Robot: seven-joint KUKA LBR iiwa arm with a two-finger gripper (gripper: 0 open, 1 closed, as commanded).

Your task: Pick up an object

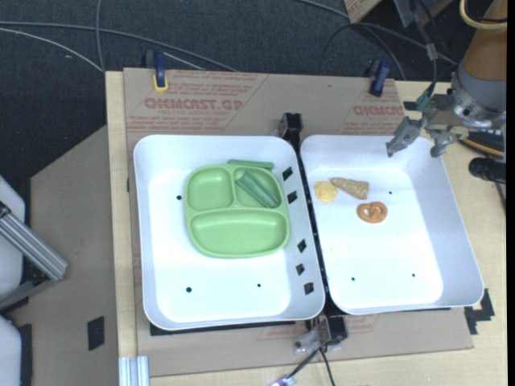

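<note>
While the gripper [418, 140] is held open and empty at the right bin's [451, 240] one o'clock corner, the pretzel [372, 212] at centre should be approached vertically, fingers straddling it.

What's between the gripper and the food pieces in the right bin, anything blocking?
Nothing visible. The gripper hangs open over the right bin's back right corner. The wedge piece, yellow round piece and pretzel lie on the bin floor to its left, uncovered.
</note>
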